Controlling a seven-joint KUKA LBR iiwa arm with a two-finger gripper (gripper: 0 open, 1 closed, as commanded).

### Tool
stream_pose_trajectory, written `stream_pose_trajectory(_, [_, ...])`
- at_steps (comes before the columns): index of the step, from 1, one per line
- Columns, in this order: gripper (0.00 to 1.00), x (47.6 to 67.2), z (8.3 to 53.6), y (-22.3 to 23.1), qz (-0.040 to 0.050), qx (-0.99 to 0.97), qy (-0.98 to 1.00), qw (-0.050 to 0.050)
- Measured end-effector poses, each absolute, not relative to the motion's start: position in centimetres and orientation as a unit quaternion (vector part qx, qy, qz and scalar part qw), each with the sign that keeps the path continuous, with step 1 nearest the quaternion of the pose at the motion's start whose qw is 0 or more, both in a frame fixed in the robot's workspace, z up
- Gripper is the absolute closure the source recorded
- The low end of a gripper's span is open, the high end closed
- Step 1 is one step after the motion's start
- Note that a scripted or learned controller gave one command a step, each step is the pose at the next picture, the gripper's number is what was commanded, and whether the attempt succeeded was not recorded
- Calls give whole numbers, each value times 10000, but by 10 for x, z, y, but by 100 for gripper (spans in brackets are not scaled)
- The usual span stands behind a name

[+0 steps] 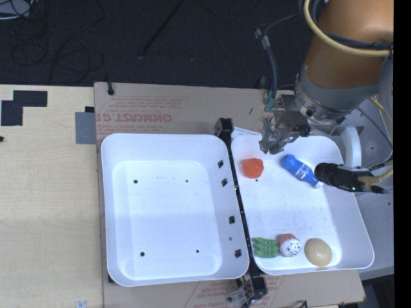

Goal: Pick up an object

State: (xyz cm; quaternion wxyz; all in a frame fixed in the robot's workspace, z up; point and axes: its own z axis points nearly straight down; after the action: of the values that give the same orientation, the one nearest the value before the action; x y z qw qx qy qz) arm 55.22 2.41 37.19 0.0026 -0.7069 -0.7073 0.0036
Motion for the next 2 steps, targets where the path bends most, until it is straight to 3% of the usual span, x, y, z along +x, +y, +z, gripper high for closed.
stream_pose_trajectory(1, [100,483,449,4,-8,-7065,-7077,-5])
stream_pose_trajectory(2, [100,483,334,53,38,-7058,-7084,36])
